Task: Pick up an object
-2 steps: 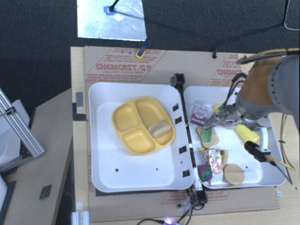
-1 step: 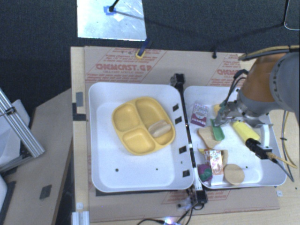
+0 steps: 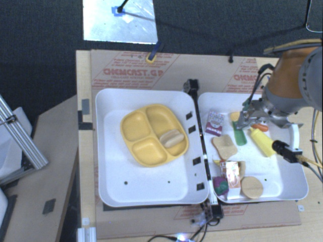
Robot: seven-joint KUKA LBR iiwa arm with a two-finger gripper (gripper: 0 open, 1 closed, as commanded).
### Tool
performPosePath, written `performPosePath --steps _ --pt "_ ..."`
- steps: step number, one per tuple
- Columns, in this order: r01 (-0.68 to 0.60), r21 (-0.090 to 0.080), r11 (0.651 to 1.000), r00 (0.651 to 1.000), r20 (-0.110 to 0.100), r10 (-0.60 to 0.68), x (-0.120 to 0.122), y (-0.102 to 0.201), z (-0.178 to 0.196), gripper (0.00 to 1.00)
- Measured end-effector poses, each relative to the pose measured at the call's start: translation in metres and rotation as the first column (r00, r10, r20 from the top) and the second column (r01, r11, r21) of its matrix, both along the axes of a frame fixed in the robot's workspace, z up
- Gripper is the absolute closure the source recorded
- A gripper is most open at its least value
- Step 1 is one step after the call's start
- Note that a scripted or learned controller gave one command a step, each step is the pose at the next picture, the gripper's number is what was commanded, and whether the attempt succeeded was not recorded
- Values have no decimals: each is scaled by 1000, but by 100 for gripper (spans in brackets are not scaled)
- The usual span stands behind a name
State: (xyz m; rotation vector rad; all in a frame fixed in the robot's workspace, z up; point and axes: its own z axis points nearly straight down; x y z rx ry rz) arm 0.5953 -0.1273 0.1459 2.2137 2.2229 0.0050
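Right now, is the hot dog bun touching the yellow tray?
Touching. The camera view shows the bun lying inside the tray's right compartment, resting on its floor.

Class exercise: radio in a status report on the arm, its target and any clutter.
Gripper low in right bin, over green piece. Nothing seen held. Crowded: bread slice, yellow bottle, packet close by.

The left bin (image 3: 108, 150) leaves open floor around its yellow tray (image 3: 146, 135); the right bin (image 3: 298, 183) is crowded with toy food (image 3: 225, 146), its far-right floor bare.
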Motion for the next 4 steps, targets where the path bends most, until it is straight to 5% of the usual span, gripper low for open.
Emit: performPosePath --steps 1,2,4 --pt "-1 0 1000 1000 2 1 3 1 65 100" --pt "-1 0 1000 1000 -1 1 4 1 80 100" --pt "-6 3 1000 1000 -4 6 8 110 91 100"
